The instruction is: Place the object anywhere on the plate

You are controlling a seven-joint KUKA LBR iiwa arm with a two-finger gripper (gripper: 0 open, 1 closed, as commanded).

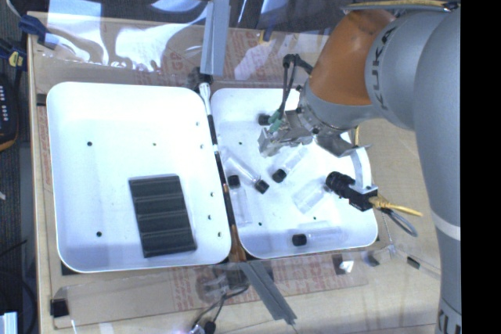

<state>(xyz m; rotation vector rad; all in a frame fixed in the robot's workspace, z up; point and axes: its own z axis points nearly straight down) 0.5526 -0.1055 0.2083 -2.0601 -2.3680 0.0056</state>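
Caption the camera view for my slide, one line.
KUKA end effector over the right bin among black-capped clear vials; dark ribbed plate lies in the left bin.

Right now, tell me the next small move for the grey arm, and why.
Probably lower the gripper onto the clear black-capped vial nearest it in the right white bin: the vials all lie in that bin, and the black ribbed rectangular plate in the left white bin has none on it.

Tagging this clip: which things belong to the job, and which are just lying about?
Job: ribbed dark plate in left bin; capped clear vials in right bin; end effector.
Lying about: grey bar behind the bins; metal strip in front.
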